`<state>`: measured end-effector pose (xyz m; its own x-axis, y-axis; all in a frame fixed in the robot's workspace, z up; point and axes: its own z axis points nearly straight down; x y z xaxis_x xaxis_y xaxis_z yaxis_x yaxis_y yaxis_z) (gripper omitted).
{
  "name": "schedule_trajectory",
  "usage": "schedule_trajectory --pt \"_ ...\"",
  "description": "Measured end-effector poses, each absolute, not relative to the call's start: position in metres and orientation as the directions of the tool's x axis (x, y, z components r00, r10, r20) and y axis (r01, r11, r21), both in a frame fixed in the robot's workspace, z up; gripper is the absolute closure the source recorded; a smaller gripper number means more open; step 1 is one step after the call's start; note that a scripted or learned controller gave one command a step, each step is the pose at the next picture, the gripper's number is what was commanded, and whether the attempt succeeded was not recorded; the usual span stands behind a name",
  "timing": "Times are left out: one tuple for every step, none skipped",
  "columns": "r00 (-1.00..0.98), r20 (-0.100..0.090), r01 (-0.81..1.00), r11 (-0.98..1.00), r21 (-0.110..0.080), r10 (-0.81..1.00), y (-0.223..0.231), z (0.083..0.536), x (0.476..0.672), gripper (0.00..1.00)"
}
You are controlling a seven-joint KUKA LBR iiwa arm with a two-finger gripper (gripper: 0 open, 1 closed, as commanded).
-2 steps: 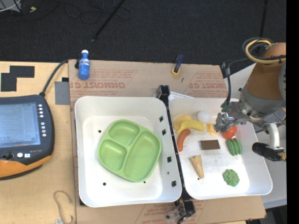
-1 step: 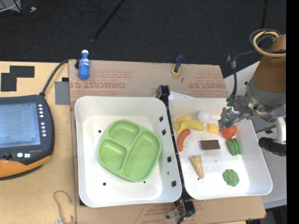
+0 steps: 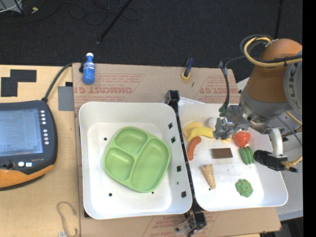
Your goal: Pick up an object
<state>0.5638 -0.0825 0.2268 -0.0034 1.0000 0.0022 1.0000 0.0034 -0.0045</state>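
Gripper [image 3: 224, 128] between 1 banana [image 3: 197, 131] and 1 tomato [image 3: 242, 138]; 2 bins [image 3: 90, 116], 1 plate [image 3: 136, 158].

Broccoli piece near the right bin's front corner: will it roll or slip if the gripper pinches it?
The broccoli looks lumpy and rounded, so it may wobble rather than roll far. Its bumpy surface probably gives the fingers some bite. It sits apart from the cone, so a nudge likely disturbs nothing.

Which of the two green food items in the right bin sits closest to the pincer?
The elongated green vegetable, just right of the brown block, below the tomato. The bumpy broccoli lies farther from the pincer.
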Motion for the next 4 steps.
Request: schedule_trajectory --pt "-0.002 0.002 1.000 0.002 -0.005 1.000 -0.041 0.232 0.540 1.00" --pt "-0.005 0.002 1.000 0.005 -0.005 1.000 0.016 0.235 0.531 1.00" --pt "-0.004 0.001 1.000 0.004 -0.007 1.000 0.059 0.235 0.504 1.00" --pt "-0.001 -0.001 1.000 0.001 -0.004 1.000 0.074 0.225 0.515 1.00"
